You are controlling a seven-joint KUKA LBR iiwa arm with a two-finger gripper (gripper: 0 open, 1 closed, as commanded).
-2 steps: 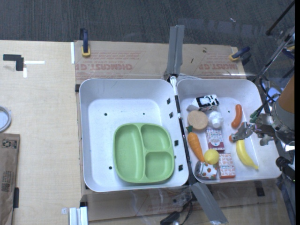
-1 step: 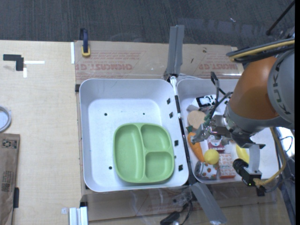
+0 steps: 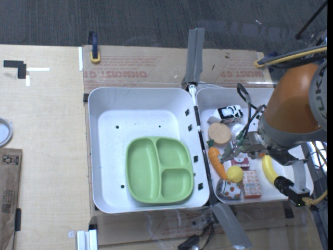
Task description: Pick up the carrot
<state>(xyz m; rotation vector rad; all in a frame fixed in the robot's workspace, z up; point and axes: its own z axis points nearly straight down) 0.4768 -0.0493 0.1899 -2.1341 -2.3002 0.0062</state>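
Observation:
The carrot is an orange stub lying at a slant near the left wall of the right bin, between a tan round disc and a yellow lemon. My gripper hangs low over the bin, just right of the carrot's upper end and close to it. The grey arm with its orange band covers the bin's right part. Nothing shows in the gripper.
A green divided plate lies in the left bin. The right bin also holds a black-and-white toy car, a banana and red-and-white packets at the front. Cables trail beside the wrist.

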